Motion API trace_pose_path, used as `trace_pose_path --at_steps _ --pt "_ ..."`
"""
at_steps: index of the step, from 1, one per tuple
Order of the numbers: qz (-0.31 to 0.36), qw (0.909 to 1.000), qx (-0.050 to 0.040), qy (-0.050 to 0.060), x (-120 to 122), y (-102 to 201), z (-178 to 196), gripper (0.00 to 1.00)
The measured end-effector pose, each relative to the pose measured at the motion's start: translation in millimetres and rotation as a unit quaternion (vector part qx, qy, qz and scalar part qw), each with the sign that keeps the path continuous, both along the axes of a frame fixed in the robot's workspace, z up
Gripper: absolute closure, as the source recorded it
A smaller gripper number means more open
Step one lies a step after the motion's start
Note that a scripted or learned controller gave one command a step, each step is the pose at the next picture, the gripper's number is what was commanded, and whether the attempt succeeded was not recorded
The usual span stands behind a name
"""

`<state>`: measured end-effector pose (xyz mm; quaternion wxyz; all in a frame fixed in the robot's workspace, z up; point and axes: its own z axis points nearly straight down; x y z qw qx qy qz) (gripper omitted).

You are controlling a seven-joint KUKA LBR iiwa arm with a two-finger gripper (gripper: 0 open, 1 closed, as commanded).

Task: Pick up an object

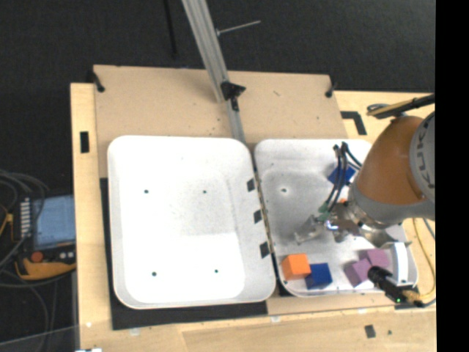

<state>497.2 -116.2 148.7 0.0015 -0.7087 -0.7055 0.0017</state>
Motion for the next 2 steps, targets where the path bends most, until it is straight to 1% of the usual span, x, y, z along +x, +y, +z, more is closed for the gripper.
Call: trace_pose_path --at_steps 1,2 --pt "0.001 1.0 -0.0012 -0.003 0.4 -1.7 -51.1 0.0" --pt "-0.003 1.0 0.0003 -0.005 2.2 -1.7 -38.2 1.0"
